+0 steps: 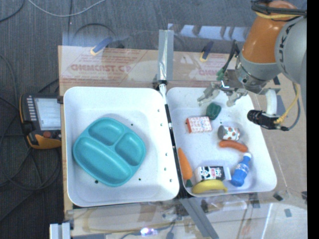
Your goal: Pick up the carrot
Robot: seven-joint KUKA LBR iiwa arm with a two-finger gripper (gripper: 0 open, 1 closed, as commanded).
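Banana (209, 186) and milk carton (210, 173) crowd the carrot (185, 165), far below-left of the open, empty hand (222, 94), risking a wrong grab.

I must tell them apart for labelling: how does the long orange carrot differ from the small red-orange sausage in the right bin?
The long orange carrot lies against the left wall of the right bin, running nearly up and down the picture; the small red-orange sausage lies toward the right side, nearly crosswise. The carrot is longer and tapers; the sausage is shorter with rounded ends and redder. Both lie flat, apart from the gripper.
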